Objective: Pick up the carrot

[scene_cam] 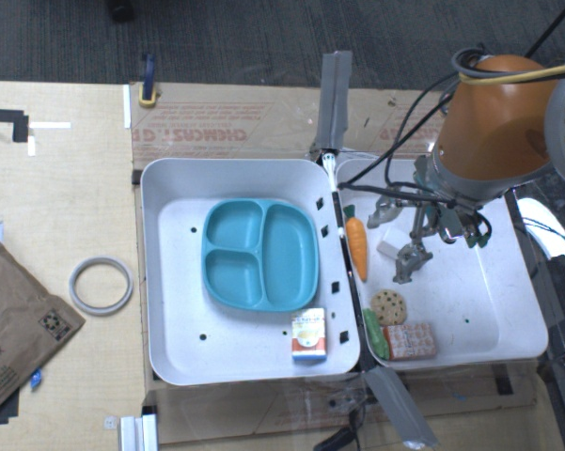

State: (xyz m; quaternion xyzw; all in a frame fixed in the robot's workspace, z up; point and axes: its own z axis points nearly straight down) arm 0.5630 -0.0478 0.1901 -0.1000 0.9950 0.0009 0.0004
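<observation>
An orange carrot (357, 244) with a green top lies along the left wall of the right bin (508, 336), pointing toward the front. My gripper (409, 259) hangs over the same bin, a short way to the right of the carrot and apart from it. Its grey fingers (406, 263) point down and left with nothing between them. The arm's orange band rises above it at the upper right.
A cookie (388, 305), a green item (373, 333) and a red-brown packet (411, 340) lie at the right bin's front left. The left bin (169, 252) holds a teal divided plate (262, 254) and a small juice carton (308, 334). A tape ring (101, 284) rests on the bench.
</observation>
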